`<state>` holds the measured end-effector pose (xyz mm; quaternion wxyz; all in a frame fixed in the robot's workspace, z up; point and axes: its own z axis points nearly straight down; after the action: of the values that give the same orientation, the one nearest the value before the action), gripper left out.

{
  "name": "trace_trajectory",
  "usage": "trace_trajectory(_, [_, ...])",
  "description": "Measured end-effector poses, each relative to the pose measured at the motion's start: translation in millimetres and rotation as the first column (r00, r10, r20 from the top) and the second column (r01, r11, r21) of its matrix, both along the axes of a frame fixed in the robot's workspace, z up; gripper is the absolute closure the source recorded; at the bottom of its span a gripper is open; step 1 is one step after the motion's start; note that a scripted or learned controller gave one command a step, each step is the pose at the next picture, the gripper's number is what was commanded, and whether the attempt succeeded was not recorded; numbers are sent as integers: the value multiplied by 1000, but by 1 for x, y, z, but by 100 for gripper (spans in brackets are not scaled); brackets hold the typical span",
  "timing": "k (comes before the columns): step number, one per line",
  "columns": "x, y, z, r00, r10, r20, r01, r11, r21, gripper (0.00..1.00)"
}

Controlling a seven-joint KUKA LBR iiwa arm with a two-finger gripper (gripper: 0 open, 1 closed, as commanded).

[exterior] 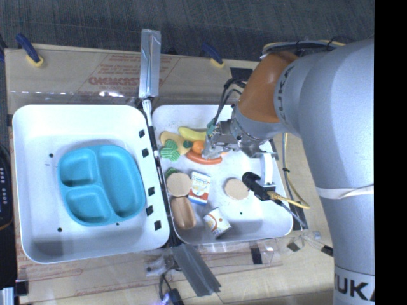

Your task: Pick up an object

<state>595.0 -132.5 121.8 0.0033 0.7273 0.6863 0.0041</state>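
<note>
My gripper (pixel 213 143) reaches down into the right bin (pixel 275 220), over its upper middle part. Its tip sits right above an orange-red plate (pixel 205 159) and an orange piece (pixel 197 147). A yellow banana (pixel 191 133) lies just left of the gripper, with a green toy vegetable (pixel 169 149) further left. Below them lie a small white carton (pixel 200 187), a round tan disc (pixel 179 184), a brown cylinder (pixel 182 212), a tan round piece (pixel 236 188) and a small cup (pixel 217 222). Nothing shows between the fingers.
The left bin (pixel 32 170) holds a blue divided tray (pixel 100 184). A metal divider bar (pixel 149 62) stands between the bins at the back. My arm covers the right bin's upper right corner. The brown bench runs around both bins.
</note>
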Motion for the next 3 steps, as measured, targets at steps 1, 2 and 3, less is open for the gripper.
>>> trace_trajectory(1, [-12,13,-5,995,-93,-20,93,996,1,100])
trace_trajectory(2, [-12,12,-5,995,-94,-19,94,996,1,0])
trace_trajectory(3, [26,-32,-20,993,-115,7,115,993,2,0])
